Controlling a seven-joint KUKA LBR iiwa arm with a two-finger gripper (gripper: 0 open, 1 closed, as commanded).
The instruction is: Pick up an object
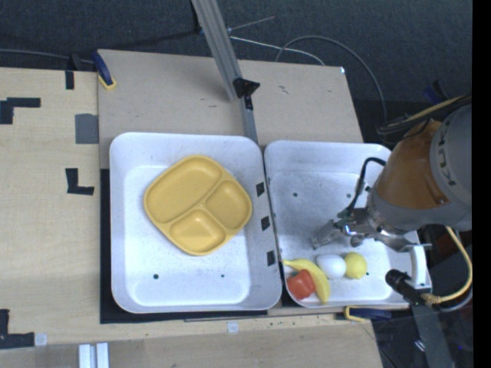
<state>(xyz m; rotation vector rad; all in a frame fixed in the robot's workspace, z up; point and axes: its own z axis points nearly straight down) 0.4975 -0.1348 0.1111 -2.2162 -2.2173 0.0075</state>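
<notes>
In the right bin (307, 167), several small items lie together by the front wall: a yellow banana (312, 272), a red piece (301, 284) against it, a white egg-shaped object (331, 266) and a small yellow lemon-like fruit (354, 265). My gripper (337, 233) hangs low over the bin floor just behind the white object and the yellow fruit, under the orange-banded wrist (410, 179). I see nothing held in it.
A yellow three-compartment plate (198, 203) lies in the left bin (130, 282), toward its back. A grey metal bar (219, 37) slants down to the divider between the bins. Cables run along the right side of the bench.
</notes>
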